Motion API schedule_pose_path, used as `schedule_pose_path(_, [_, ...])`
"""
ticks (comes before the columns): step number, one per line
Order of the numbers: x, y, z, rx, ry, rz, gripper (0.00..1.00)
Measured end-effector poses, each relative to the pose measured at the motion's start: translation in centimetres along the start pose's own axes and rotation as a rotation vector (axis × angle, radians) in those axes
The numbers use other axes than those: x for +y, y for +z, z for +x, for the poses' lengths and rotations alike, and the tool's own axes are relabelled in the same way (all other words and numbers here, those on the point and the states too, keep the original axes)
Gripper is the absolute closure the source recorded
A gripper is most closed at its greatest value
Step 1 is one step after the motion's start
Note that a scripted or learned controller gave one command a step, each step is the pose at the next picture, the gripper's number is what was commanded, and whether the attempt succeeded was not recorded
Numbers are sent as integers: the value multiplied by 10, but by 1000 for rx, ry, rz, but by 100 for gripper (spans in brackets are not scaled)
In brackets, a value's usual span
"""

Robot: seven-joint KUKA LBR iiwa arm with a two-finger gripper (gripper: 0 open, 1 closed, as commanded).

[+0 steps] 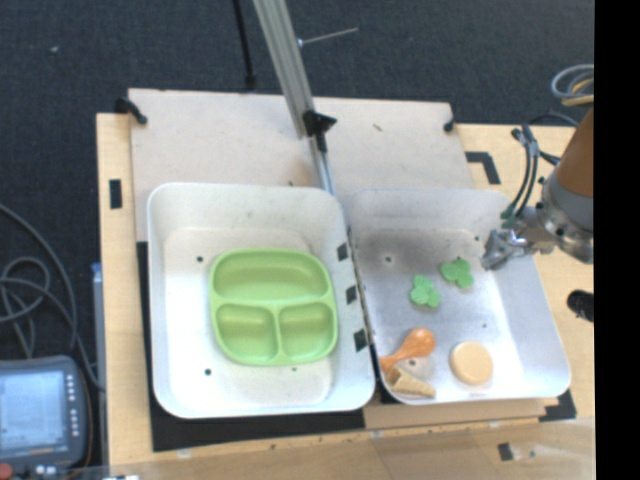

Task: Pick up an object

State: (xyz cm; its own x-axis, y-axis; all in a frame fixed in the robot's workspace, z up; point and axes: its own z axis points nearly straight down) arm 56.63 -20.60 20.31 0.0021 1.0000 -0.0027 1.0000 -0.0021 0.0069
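Green piece [458, 273], camera view: what could go wrong in picking it up? (Reader)

It is small, flat and irregular, and it lies on the floor of the right bin [520, 318]. A descent slightly off centre would probably close on nothing, or nudge the piece aside. A second green piece [424, 291] lies just beyond the first, on the side away from the gripper [497, 251]. A push could slide the first piece against it. (Legend)

And the gripper itself? (Reader)

It hangs over the near part of the right bin, close to the wall on the arm's side. Whether it is apart or together cannot be told at this scale, and nothing is seen held in it. If it comes down closed, I judge that it would only press on the piece. (Legend)

Where does the piece lie relative to the tool? (Reader)

Near it, just past the tip and a little toward the front of the bench, apparently not touching. The other candidates lie further off in the same bin: a tan disc [472, 363] toward the front, and an orange spoon [412, 346] and a cone [412, 381] in the front corner furthest from the tool. The green plate [272, 305] in the left bin [180, 268] is well apart from the tool, across the divide between the bins. (Legend)
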Motion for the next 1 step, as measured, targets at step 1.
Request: schedule_pose_path(1, [2,-51,-2,-1,-5,-1,100])
